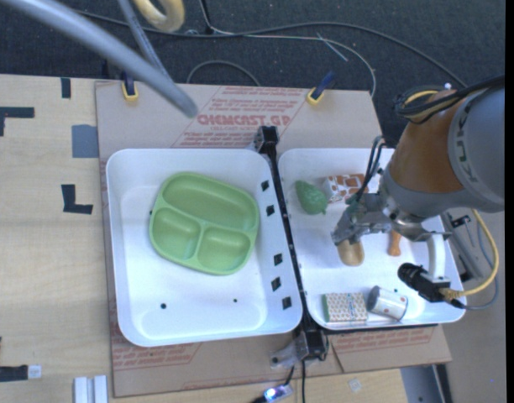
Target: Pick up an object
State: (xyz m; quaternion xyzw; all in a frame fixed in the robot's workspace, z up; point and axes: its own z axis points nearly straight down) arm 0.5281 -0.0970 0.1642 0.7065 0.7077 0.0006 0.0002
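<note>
My gripper (pixel 351 227) hangs low over the middle of the right bin (pixel 320 259), under the grey and orange arm. A small tan rounded object (pixel 351 253) lies right beneath its tip, touching or nearly touching it. A green lumpy object (pixel 309 196) sits to the upper left of the gripper. An orange-and-white patterned item (pixel 344 185) lies just behind it, partly hidden by the arm. A small orange piece (pixel 395 243) shows at the arm's right side.
A speckled flat box (pixel 345 306) and a silver can (pixel 388 302) lie along the right bin's front edge. A green divided plate (pixel 205 222) rests in the left bin (pixel 131 250). A black divider (pixel 278 225) separates the bins. Cables run behind the bench.
</note>
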